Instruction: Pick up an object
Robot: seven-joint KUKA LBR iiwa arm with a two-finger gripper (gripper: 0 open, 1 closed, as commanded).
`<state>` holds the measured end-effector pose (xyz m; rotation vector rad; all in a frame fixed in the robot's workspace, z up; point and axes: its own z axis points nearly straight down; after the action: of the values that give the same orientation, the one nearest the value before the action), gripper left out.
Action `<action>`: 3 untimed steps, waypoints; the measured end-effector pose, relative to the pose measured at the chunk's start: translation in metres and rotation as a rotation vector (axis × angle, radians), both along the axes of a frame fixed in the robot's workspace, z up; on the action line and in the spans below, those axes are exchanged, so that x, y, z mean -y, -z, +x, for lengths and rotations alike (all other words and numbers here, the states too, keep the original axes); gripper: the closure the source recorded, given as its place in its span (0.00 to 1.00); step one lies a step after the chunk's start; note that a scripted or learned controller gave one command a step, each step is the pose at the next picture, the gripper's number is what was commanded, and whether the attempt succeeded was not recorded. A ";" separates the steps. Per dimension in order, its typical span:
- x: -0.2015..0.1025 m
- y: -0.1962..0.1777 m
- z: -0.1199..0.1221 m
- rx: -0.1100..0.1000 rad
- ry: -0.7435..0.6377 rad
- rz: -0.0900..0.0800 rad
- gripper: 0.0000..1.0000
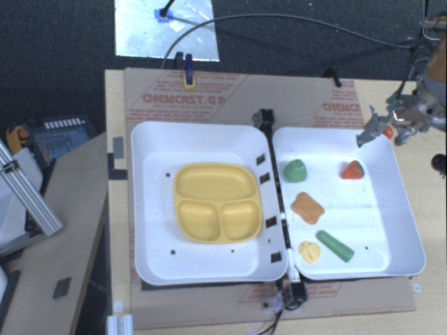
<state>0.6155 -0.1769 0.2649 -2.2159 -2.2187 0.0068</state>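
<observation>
Pincer (380, 130) hangs at the far right corner of the right bin (401, 187), above its rim, on the arm (429, 96) that reaches in from the right. Its two fingers look spread, one dark tip pointing down-left over the bin's corner, and nothing sits between them. So, by my judgement, the task has barely begun: nothing is lifted, and every candidate lies on the bin floor.

Biggest on the bench are the two bins. Left bin (150, 187) bears a yellow tray (215, 202) with three wells, lying flat in its middle. Right bin holds five small pieces, all apart from one another.

Of these, the orange piece (307, 207) is the broadest, near the bin's middle left. Next the green stick (335, 246), lying at a slant toward the near edge. Then the green lump (295, 170), close to the divider at the far left. Red piece (352, 170) lies nearest the pincer, a little below and left of it. Smallest is the yellow lump (309, 252), just beside the green stick's left end.

What is left is the whole job: choose a piece, come down, close, lift. Red piece seems the likeliest target, being closest.
</observation>
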 end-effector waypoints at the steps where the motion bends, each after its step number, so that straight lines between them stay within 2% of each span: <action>1: 0.000 -0.005 0.002 0.009 -0.002 -0.002 0.00; 3: 0.002 0.082 0.008 0.006 0.000 -0.001 0.00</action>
<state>0.6236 -0.1785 0.1833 -2.2193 -2.2221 0.0017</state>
